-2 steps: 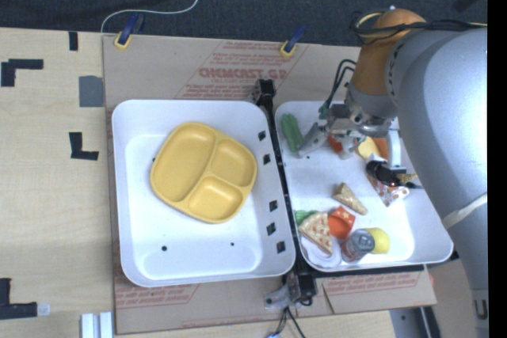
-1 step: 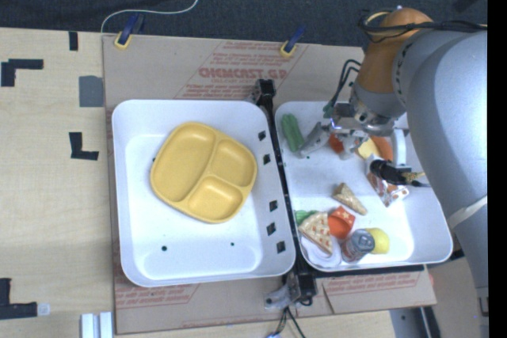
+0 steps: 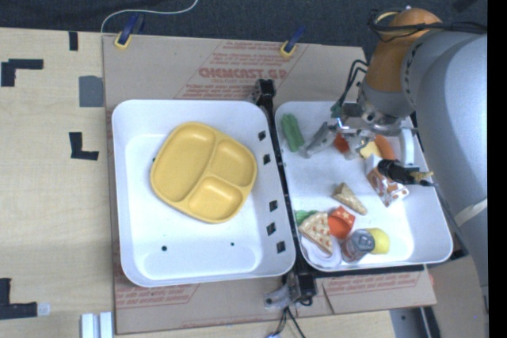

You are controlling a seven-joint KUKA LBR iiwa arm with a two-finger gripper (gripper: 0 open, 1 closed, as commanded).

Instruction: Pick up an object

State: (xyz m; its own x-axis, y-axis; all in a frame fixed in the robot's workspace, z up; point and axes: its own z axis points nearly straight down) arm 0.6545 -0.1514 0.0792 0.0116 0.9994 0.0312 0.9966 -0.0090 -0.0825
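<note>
Camera view: 2 white bins side by side on cardboard sheet [image 3: 230,71], arm in from right.
Arm [image 3: 444,91]: grey w/ orange band, over upper right of right bin [image 3: 428,237].
Gripper [image 3: 348,134]: low in right bin's upper part, among items; open or shut – cannot tell.
Near gripper: green piece [image 3: 292,132] to its left, orange piece [image 3: 384,146] and wrapped snack [image 3: 386,186] just right/below.
Front of right bin: cracker wedge [image 3: 348,198], pizza slice [image 3: 317,229], red piece [image 3: 341,222], can [image 3: 358,244], yellow ball [image 3: 379,241].
Left bin [image 3: 142,249]: yellow divided plate [image 3: 203,171], flat, centre.
</note>
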